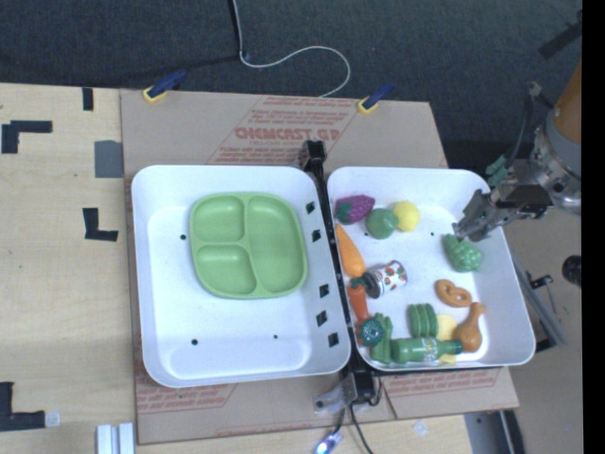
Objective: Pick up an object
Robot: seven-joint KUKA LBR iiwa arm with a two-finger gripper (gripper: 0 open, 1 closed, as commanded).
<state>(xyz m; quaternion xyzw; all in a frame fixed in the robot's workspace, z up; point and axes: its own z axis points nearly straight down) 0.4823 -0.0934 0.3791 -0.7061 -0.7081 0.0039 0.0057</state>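
My gripper [472,219] hangs over the right bin [506,343] near its right wall, just above and up-left of a green broccoli-like toy [463,253]. I see nothing held in it. Toy food lies across this bin: purple grapes [354,208], a green ball [381,222], a yellow lemon [406,216], an orange carrot [349,250], a small can [386,277], a brown pretzel [453,293], a drumstick [470,324], a green ridged piece [422,320] and a green bottle [411,351].
The left bin [161,348] holds a green divided plate [250,244]. A black divider [326,253] runs between the bins. Both sit on cardboard [284,126] with clips at its back edge. The arm comes in from the right.
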